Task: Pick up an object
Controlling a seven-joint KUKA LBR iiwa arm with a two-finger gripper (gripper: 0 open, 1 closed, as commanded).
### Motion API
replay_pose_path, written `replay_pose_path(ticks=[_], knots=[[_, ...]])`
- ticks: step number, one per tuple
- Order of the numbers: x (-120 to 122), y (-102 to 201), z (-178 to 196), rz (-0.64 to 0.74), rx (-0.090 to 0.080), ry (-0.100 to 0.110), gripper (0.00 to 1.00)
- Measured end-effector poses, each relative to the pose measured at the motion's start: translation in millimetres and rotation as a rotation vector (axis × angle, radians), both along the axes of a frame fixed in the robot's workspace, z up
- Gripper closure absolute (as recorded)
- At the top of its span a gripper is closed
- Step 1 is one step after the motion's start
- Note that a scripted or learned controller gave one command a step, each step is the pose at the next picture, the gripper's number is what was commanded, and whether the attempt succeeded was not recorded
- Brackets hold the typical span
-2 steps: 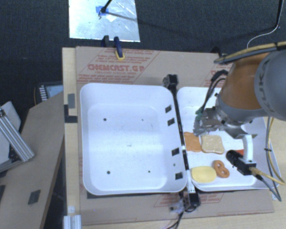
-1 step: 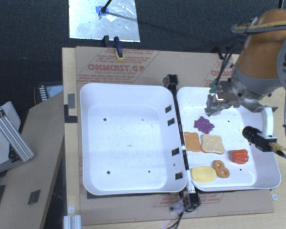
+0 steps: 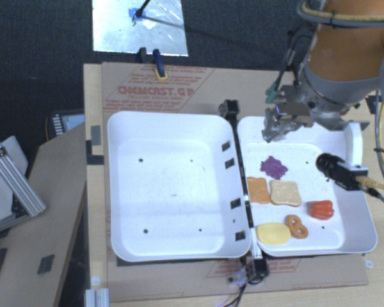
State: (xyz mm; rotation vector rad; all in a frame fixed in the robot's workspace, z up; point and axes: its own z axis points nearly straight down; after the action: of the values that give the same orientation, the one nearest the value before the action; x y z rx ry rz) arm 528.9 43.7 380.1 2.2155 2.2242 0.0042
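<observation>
Arm (image 3: 345,50) comes in at 2 o'clock, gripper (image 3: 273,131) hanging over the right bin (image 3: 365,235); can't tell its state. Below it, toward 6 o'clock: toast slice (image 3: 285,193), yellow piece (image 3: 273,234), orange slice (image 3: 258,190), purple grapes (image 3: 273,167), red pepper (image 3: 321,209), pretzel (image 3: 296,226).

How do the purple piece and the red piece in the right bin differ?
The purple piece is flat, ragged-edged and lies near the bin's middle, just below the claw. The red piece is chunkier, glossy and sits nearer the right wall, farther from the claw. Both rest loose on the floor of the right bin, untouched.
</observation>
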Motion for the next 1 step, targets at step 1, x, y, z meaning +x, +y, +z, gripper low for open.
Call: replay_pose_path(ticks=[1], knots=[[-0.4, 56.1, 39.8, 0.006, 0.003, -0.002, 1.0]])
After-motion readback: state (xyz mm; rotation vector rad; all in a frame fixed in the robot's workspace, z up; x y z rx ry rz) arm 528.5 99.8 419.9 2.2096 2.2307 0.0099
